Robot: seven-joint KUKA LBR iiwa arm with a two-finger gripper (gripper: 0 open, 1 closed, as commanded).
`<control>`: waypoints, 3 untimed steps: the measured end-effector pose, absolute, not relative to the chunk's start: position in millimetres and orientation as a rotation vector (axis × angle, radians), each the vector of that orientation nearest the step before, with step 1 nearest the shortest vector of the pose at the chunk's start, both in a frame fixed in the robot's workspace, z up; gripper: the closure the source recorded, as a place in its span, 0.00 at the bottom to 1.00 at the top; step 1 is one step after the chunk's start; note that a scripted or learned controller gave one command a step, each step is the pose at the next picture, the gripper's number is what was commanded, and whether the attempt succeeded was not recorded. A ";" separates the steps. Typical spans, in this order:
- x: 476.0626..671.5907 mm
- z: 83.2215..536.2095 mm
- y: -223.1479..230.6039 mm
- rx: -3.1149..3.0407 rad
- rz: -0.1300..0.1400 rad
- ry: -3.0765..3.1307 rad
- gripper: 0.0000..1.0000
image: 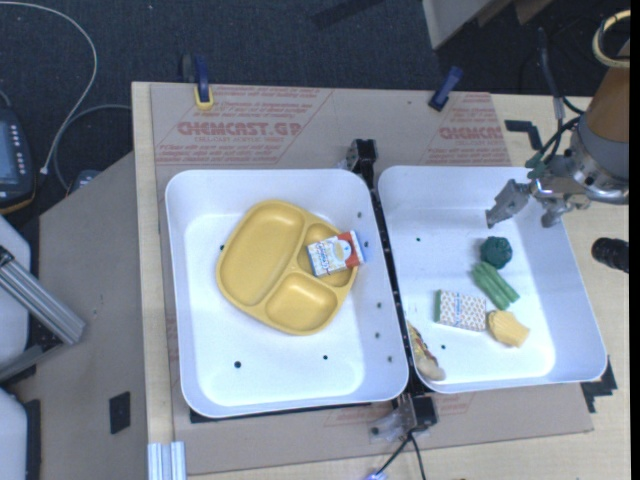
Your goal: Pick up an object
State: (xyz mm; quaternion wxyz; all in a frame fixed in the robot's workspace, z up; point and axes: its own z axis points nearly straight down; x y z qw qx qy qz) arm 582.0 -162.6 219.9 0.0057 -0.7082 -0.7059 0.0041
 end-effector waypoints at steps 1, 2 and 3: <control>584.9 227.7 -162.2 -2.222 0.000 -2.222 0.00; 593.6 172.3 -166.1 -2.219 0.004 -2.219 0.00; 593.9 129.5 -163.0 -2.218 0.004 -2.219 0.00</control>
